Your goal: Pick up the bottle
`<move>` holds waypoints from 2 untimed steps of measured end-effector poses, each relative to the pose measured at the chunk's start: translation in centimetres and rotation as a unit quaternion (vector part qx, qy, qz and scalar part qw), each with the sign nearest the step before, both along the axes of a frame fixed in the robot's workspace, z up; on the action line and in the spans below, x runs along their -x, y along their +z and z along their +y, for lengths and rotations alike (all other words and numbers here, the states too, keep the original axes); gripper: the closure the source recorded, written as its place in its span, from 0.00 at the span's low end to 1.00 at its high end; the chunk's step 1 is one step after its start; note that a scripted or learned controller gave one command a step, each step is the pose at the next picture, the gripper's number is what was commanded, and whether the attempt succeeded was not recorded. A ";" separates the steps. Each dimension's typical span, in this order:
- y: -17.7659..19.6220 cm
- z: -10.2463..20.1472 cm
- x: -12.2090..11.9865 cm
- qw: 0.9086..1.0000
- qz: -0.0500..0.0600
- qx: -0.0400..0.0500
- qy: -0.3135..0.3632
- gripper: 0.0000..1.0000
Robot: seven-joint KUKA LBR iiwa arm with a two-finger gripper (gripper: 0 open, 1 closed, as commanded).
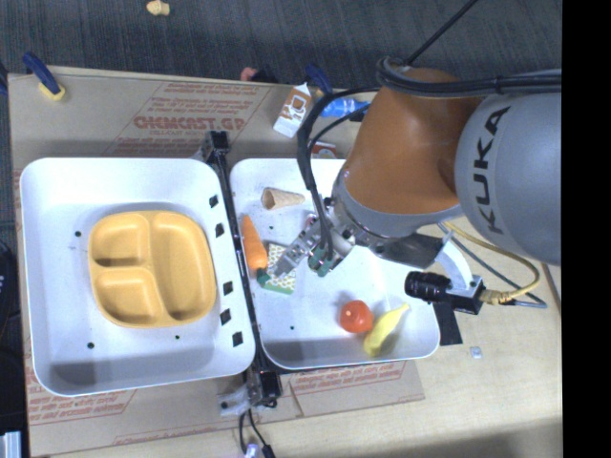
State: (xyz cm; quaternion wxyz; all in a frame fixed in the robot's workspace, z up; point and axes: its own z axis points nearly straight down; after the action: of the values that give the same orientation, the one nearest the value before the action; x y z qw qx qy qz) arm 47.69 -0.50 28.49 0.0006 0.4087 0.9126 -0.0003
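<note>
- The tool point(307, 253) hangs low over the right bin point(420, 343), near its left side.
- I cannot tell if the tool is open or closed, because its tip is small and mixed up with what lies under it.
- A small thing with green and white on it point(277, 277) lies just under and to the left of the tool tip. It may be the bottle, but I cannot tell for sure.
- A carrot point(253, 241) lies just left of the tool, along the bin's left wall.
- A cone point(283, 197) sits near the top of that bin.
- A tomato point(355, 316) and a banana point(384, 330) lie close together near the bottom.
- The left bin point(48, 351) holds a yellow tray point(151, 266) with three parts.
- The big grey and orange arm point(449, 160) covers the bin's top right.
</note>
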 end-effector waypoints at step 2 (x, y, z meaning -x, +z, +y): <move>-9.3 -2.5 0.1 0.934 0.002 0.000 0.356 1.00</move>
State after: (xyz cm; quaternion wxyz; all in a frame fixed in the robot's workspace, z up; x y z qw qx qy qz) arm 47.63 -3.05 19.16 -0.0011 0.0568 0.9984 -0.0004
